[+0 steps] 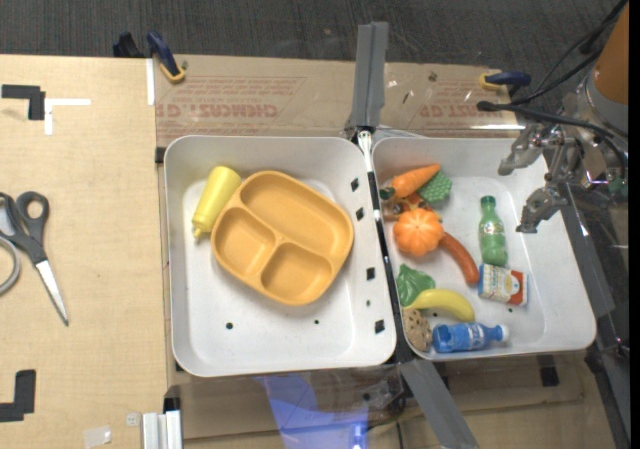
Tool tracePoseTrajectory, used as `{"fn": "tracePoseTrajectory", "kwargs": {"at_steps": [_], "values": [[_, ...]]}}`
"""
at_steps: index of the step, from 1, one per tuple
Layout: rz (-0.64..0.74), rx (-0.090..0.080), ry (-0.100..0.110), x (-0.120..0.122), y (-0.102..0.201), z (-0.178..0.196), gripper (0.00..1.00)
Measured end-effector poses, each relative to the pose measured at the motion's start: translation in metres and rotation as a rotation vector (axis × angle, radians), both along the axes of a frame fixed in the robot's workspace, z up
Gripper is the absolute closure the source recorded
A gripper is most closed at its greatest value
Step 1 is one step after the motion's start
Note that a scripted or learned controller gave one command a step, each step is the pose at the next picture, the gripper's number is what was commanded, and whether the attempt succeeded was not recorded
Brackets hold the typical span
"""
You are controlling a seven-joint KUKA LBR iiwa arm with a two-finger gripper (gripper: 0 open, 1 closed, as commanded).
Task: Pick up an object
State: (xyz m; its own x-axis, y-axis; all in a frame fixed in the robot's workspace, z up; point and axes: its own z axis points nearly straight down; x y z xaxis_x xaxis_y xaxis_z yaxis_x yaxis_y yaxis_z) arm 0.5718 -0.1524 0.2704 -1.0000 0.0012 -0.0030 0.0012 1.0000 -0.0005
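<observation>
The right bin (560, 327) holds several toy foods: a carrot (414, 180), an orange pumpkin (417, 232), a red sausage (461, 256), a green bottle (490, 230), a white and red carton (500, 284), a banana (446, 303), a green pepper (411, 286) and a blue bottle (468, 337). My gripper (528, 185) hangs over the bin's upper right part, to the right of the green bottle. It is open, one finger (518, 154) toward the back and the other toward the front, with nothing between them.
The left bin (270, 337) holds a yellow divided plate (283, 235) and a yellow squeeze bottle (214, 199). Scissors (36, 249) lie on the wooden bench at far left. Cables and the arm's wrist crowd the right edge.
</observation>
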Motion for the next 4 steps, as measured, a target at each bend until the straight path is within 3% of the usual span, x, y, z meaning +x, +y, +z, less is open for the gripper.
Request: {"fn": "tracePoseTrajectory", "kwargs": {"at_steps": [1,2,3,4], "values": [[-0.165,0.001,0.002,-0.02,0.033,-0.144,0.0],[-0.299,0.001,-0.001,-0.024,0.03,-0.177,0.0],[-0.366,0.0,-0.003,-0.005,-0.033,-0.177,0.0],[-0.446,0.001,0.001,-0.039,0.06,-0.178,0.0]]}}
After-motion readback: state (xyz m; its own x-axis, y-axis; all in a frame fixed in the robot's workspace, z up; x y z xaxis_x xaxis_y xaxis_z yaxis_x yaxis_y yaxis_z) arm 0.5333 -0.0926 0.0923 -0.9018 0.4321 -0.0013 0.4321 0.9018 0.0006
